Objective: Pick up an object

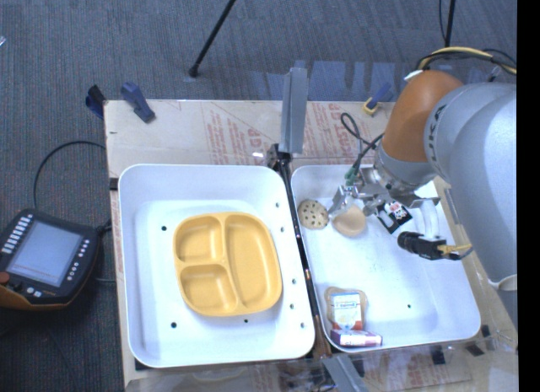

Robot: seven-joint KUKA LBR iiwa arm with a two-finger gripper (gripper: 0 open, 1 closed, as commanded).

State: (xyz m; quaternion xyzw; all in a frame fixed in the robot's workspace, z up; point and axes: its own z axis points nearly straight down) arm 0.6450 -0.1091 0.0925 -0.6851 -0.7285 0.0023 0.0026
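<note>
The pincer (pixel 354 205) hovers low in the right bin (pixel 439 314); whether it is released or clenched, I cannot tell. A tan rounded object (pixel 349 222) lies just beneath it. To grasp well, centre over it, descend straight, then close firmly.

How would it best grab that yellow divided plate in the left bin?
Likely by the rim. The yellow divided plate lies flat and upright in the left bin, too wide to span, so the tool could come straight down over its right edge, one finger inside a compartment, one outside.
</note>
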